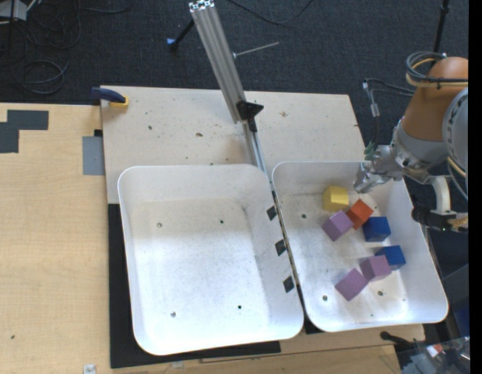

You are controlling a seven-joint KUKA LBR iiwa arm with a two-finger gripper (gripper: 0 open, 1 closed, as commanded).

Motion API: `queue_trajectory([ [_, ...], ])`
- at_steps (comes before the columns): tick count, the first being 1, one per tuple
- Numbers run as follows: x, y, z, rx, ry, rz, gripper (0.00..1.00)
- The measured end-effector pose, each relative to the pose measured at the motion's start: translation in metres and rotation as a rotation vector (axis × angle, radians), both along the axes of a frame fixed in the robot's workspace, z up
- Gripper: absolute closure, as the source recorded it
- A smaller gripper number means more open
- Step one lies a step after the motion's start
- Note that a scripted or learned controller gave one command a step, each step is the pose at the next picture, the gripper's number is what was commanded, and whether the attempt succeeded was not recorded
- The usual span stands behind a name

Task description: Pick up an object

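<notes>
Seven small blocks lie in the right bin (427, 302): a yellow block (335, 199), an orange block (361, 210), three purple ones (338, 226) and two blue ones (376, 228). Just above the orange and yellow blocks hangs the pincer (364, 181); whether it is apart or together cannot be told. Beside it on the tabletop (178, 131) sits the left bin (131, 209).

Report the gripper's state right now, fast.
Gripper: cannot be told; it hovers over the right bin near the yellow cube, holding nothing visible.
</notes>
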State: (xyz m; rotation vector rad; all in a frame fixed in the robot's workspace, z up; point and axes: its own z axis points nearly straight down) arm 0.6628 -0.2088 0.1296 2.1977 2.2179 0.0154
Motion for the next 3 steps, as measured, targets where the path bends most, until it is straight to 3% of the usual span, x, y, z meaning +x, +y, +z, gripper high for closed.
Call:
queue_trajectory([
  [1, 0.001, 0.0, 0.064, 0.005, 0.015, -0.004, 1.0],
  [2, 0.001, 0.0, 0.075, 0.006, 0.02, -0.003, 1.0],
  [3, -0.006, 0.046, 0.088, 0.009, 0.022, -0.004, 1.0],
])
